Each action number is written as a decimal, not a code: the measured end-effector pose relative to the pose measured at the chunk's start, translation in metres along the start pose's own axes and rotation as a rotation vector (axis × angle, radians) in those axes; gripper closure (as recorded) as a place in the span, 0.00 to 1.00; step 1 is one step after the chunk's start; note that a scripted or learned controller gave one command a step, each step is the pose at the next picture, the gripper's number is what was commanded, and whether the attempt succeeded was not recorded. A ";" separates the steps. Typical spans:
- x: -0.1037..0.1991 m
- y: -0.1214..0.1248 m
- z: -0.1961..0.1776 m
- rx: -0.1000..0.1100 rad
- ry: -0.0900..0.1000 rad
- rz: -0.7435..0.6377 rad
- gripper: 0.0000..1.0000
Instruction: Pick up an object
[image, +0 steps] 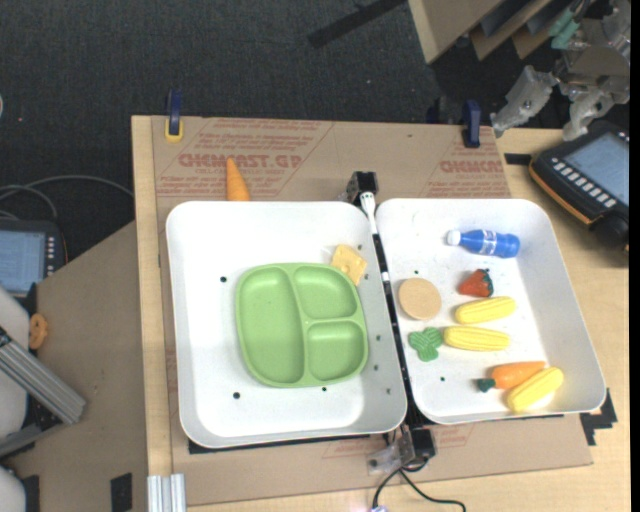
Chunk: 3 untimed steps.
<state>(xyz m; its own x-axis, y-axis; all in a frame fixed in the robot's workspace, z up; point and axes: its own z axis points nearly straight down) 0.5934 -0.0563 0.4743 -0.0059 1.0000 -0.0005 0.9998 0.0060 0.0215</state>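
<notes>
While the hand's state can't be told, blue bottle lies crosswise, cap left

Board print, apparently "CHEMCAST GP"

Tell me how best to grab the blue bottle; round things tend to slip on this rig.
Grip the blue bottle across the middle of its blue body, coming straight down from above. It lies on its side, white cap toward the left, long axis roughly left-right, so jaws set across that axis should close on its narrow width. It lies apart from the strawberry, leaving room on both sides.
</notes>
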 end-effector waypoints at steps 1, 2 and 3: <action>0.061 -0.049 -0.002 0.022 0.003 -0.001 0.00; 0.058 -0.046 -0.012 0.020 -0.001 0.004 1.00; 0.058 -0.046 -0.011 0.021 -0.001 0.004 0.00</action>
<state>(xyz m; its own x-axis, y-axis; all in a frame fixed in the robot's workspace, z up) 0.5464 0.0012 0.4846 -0.0018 1.0000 -0.0010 1.0000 0.0018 0.0009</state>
